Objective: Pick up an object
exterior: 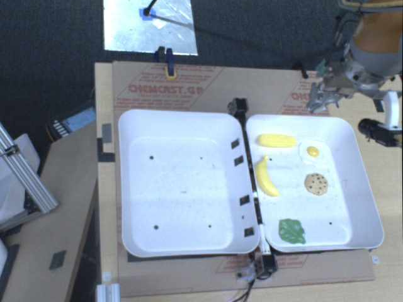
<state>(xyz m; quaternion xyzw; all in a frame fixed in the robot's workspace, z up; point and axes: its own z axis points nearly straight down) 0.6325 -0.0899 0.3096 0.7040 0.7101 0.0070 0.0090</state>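
holding in right bin (362, 187): corn (277, 141), banana (266, 177), egg (312, 151), cookie (316, 183), green leaf (292, 231). gripper (320, 100) hovers above the rim, pincer state can't tell.

Even overhead light, soft shadows (glare on the foil sheet (150, 17)), slightly grainy.

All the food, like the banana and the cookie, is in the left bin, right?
Not quite. The camera view shows the banana and the cookie lying with the other food in the right bin, not the left bin.
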